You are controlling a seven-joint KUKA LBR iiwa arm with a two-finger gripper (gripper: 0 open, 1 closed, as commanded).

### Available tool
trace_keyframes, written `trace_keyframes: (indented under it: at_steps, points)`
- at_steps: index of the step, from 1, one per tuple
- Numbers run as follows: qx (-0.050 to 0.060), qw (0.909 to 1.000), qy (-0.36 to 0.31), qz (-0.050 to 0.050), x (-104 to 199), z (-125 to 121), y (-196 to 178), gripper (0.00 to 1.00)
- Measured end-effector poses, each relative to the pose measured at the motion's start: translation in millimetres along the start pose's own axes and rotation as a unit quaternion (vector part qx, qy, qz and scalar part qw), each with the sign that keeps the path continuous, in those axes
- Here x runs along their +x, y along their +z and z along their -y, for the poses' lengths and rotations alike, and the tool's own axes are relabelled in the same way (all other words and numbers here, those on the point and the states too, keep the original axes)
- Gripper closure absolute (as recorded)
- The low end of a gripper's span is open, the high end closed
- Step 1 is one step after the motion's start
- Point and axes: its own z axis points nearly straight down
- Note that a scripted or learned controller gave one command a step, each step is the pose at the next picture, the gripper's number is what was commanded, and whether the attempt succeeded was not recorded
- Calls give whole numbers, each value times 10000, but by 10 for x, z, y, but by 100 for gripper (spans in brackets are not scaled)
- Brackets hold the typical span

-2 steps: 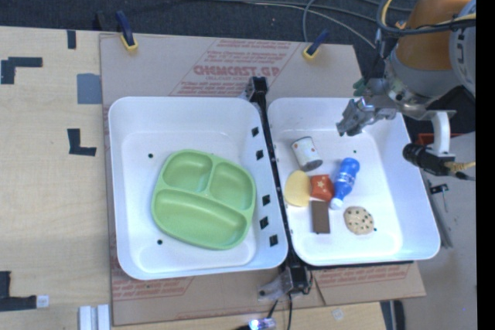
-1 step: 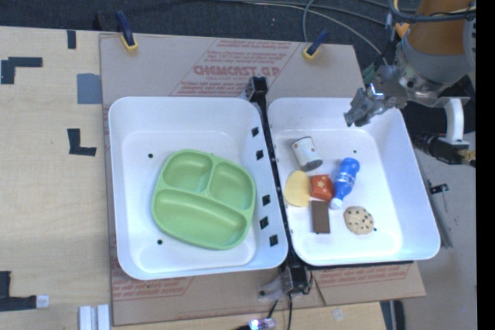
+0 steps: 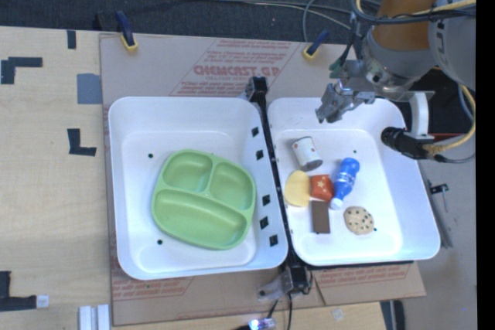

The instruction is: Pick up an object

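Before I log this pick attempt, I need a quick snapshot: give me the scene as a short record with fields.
left bin: holds a green divided plate
right bin: holds the small items
items in right bin: white can, yellow piece, red block, blue bottle, brown bar, cookie
end effector: above the right bin's far edge, apart from every item
held object: none seen
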Motion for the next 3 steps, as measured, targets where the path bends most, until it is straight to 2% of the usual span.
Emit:
trace_keyframes:
  at_steps: [2,3]
  points:
    - [3,10000,-1,1,1085,-161,174,100]
    - [11,10000,2,1,1553,-73,300,100]
